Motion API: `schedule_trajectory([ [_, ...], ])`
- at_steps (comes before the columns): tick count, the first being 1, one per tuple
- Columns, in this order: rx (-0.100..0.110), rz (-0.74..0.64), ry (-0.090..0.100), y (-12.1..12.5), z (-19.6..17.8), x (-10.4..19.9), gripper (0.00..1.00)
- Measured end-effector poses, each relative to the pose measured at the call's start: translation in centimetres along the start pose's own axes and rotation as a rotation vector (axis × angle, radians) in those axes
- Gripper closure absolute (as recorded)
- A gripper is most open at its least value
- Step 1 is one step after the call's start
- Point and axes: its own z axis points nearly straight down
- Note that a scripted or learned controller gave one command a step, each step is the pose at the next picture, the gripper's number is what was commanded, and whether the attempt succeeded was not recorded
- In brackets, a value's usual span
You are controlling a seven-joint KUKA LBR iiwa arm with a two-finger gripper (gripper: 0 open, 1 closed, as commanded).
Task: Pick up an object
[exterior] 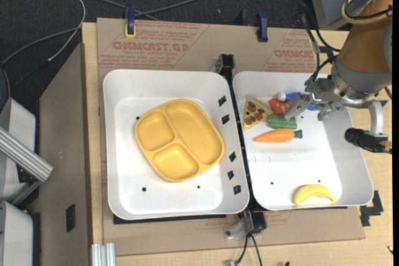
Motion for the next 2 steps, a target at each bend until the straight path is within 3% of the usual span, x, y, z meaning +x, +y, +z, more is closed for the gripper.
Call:
schedule_trajectory([
  [1,-0.014,-0.003,-0.002,0.3,-0.8,0.0,0.0],
  [2,-0.009,-0.002,-0.002,0.9,5.4,0.0,0.0],
])
